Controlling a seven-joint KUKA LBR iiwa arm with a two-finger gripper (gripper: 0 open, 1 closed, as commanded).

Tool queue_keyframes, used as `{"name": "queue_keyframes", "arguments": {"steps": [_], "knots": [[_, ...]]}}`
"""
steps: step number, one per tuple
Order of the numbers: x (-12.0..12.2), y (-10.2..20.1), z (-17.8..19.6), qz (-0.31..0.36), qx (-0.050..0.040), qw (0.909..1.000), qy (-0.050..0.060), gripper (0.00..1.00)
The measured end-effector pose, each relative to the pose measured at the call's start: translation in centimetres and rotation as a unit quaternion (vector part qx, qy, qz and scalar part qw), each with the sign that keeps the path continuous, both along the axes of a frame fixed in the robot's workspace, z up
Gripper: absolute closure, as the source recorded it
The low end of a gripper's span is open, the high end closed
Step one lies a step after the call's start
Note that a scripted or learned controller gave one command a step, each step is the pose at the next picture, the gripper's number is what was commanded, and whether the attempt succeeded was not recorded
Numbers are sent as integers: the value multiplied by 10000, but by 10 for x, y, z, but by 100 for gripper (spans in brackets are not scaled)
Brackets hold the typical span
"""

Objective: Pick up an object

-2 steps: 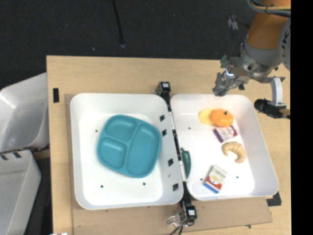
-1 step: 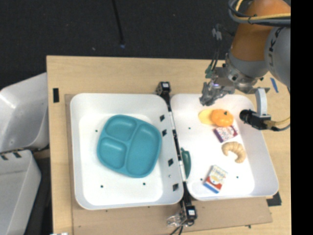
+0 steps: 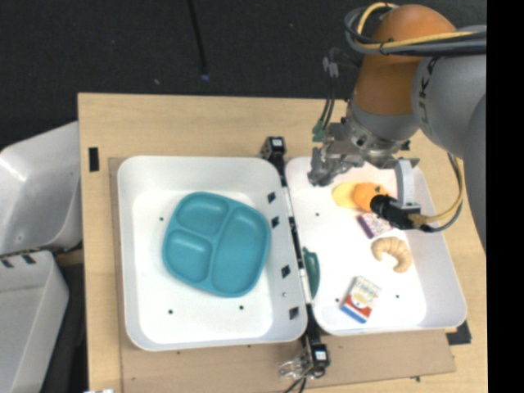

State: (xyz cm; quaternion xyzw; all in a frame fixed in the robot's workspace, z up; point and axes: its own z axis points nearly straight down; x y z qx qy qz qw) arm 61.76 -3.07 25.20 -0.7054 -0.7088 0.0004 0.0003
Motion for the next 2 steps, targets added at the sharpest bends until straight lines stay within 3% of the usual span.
{"name": "queue_keyframes", "arguments": {"steps": [2], "knots": [[-26, 102, -5, 11, 7, 10000, 1, 100]]}}
